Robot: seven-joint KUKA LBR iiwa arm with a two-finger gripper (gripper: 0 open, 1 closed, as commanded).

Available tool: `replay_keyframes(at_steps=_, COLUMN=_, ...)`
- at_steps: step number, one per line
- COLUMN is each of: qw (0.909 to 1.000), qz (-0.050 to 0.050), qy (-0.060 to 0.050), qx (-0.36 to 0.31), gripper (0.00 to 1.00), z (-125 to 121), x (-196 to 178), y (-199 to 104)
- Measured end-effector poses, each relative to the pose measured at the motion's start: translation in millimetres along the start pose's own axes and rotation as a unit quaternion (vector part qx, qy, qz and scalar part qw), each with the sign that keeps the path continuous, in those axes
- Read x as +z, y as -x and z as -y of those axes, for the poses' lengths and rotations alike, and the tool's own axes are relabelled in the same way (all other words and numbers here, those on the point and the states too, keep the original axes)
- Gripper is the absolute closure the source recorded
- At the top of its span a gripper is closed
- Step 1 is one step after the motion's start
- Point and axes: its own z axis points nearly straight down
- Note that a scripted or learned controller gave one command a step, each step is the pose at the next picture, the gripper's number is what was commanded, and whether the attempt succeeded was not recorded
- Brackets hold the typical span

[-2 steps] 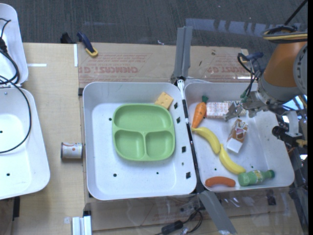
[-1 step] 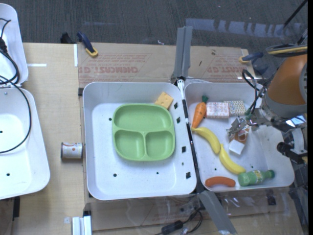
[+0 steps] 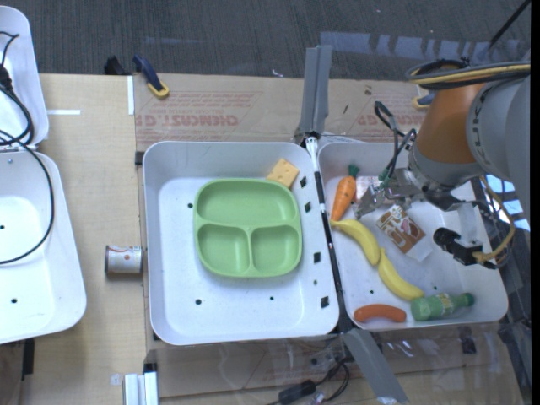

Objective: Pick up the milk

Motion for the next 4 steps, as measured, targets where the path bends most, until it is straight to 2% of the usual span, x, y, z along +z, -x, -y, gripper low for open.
replay_keyframes(at_steps=1, qw=1.0000, qz=0.001, qy=0.000, qx=0.001, gripper=1.00, z=0.0, x=-9.4, y=1.4)
replay_keyframes(at_steps=2, qw=0.9986, qz=0.000, qy=-0.001, qx=-0.052, gripper=1.00, z=70.1, x=-99.5, y=-53.2)
replay_keyframes(at_steps=3, qw=0.9905, qz=-0.001, qy=-0.001, qx=-0.138, gripper=1.00, z=109.8, x=-99.2, y=-111.9)
replay_keyframes(at_steps=4, qw=0.9841, qz=0.000, qy=0.000, qx=-0.178, gripper=1.00, z=112.4, x=-120.1, y=-117.6)
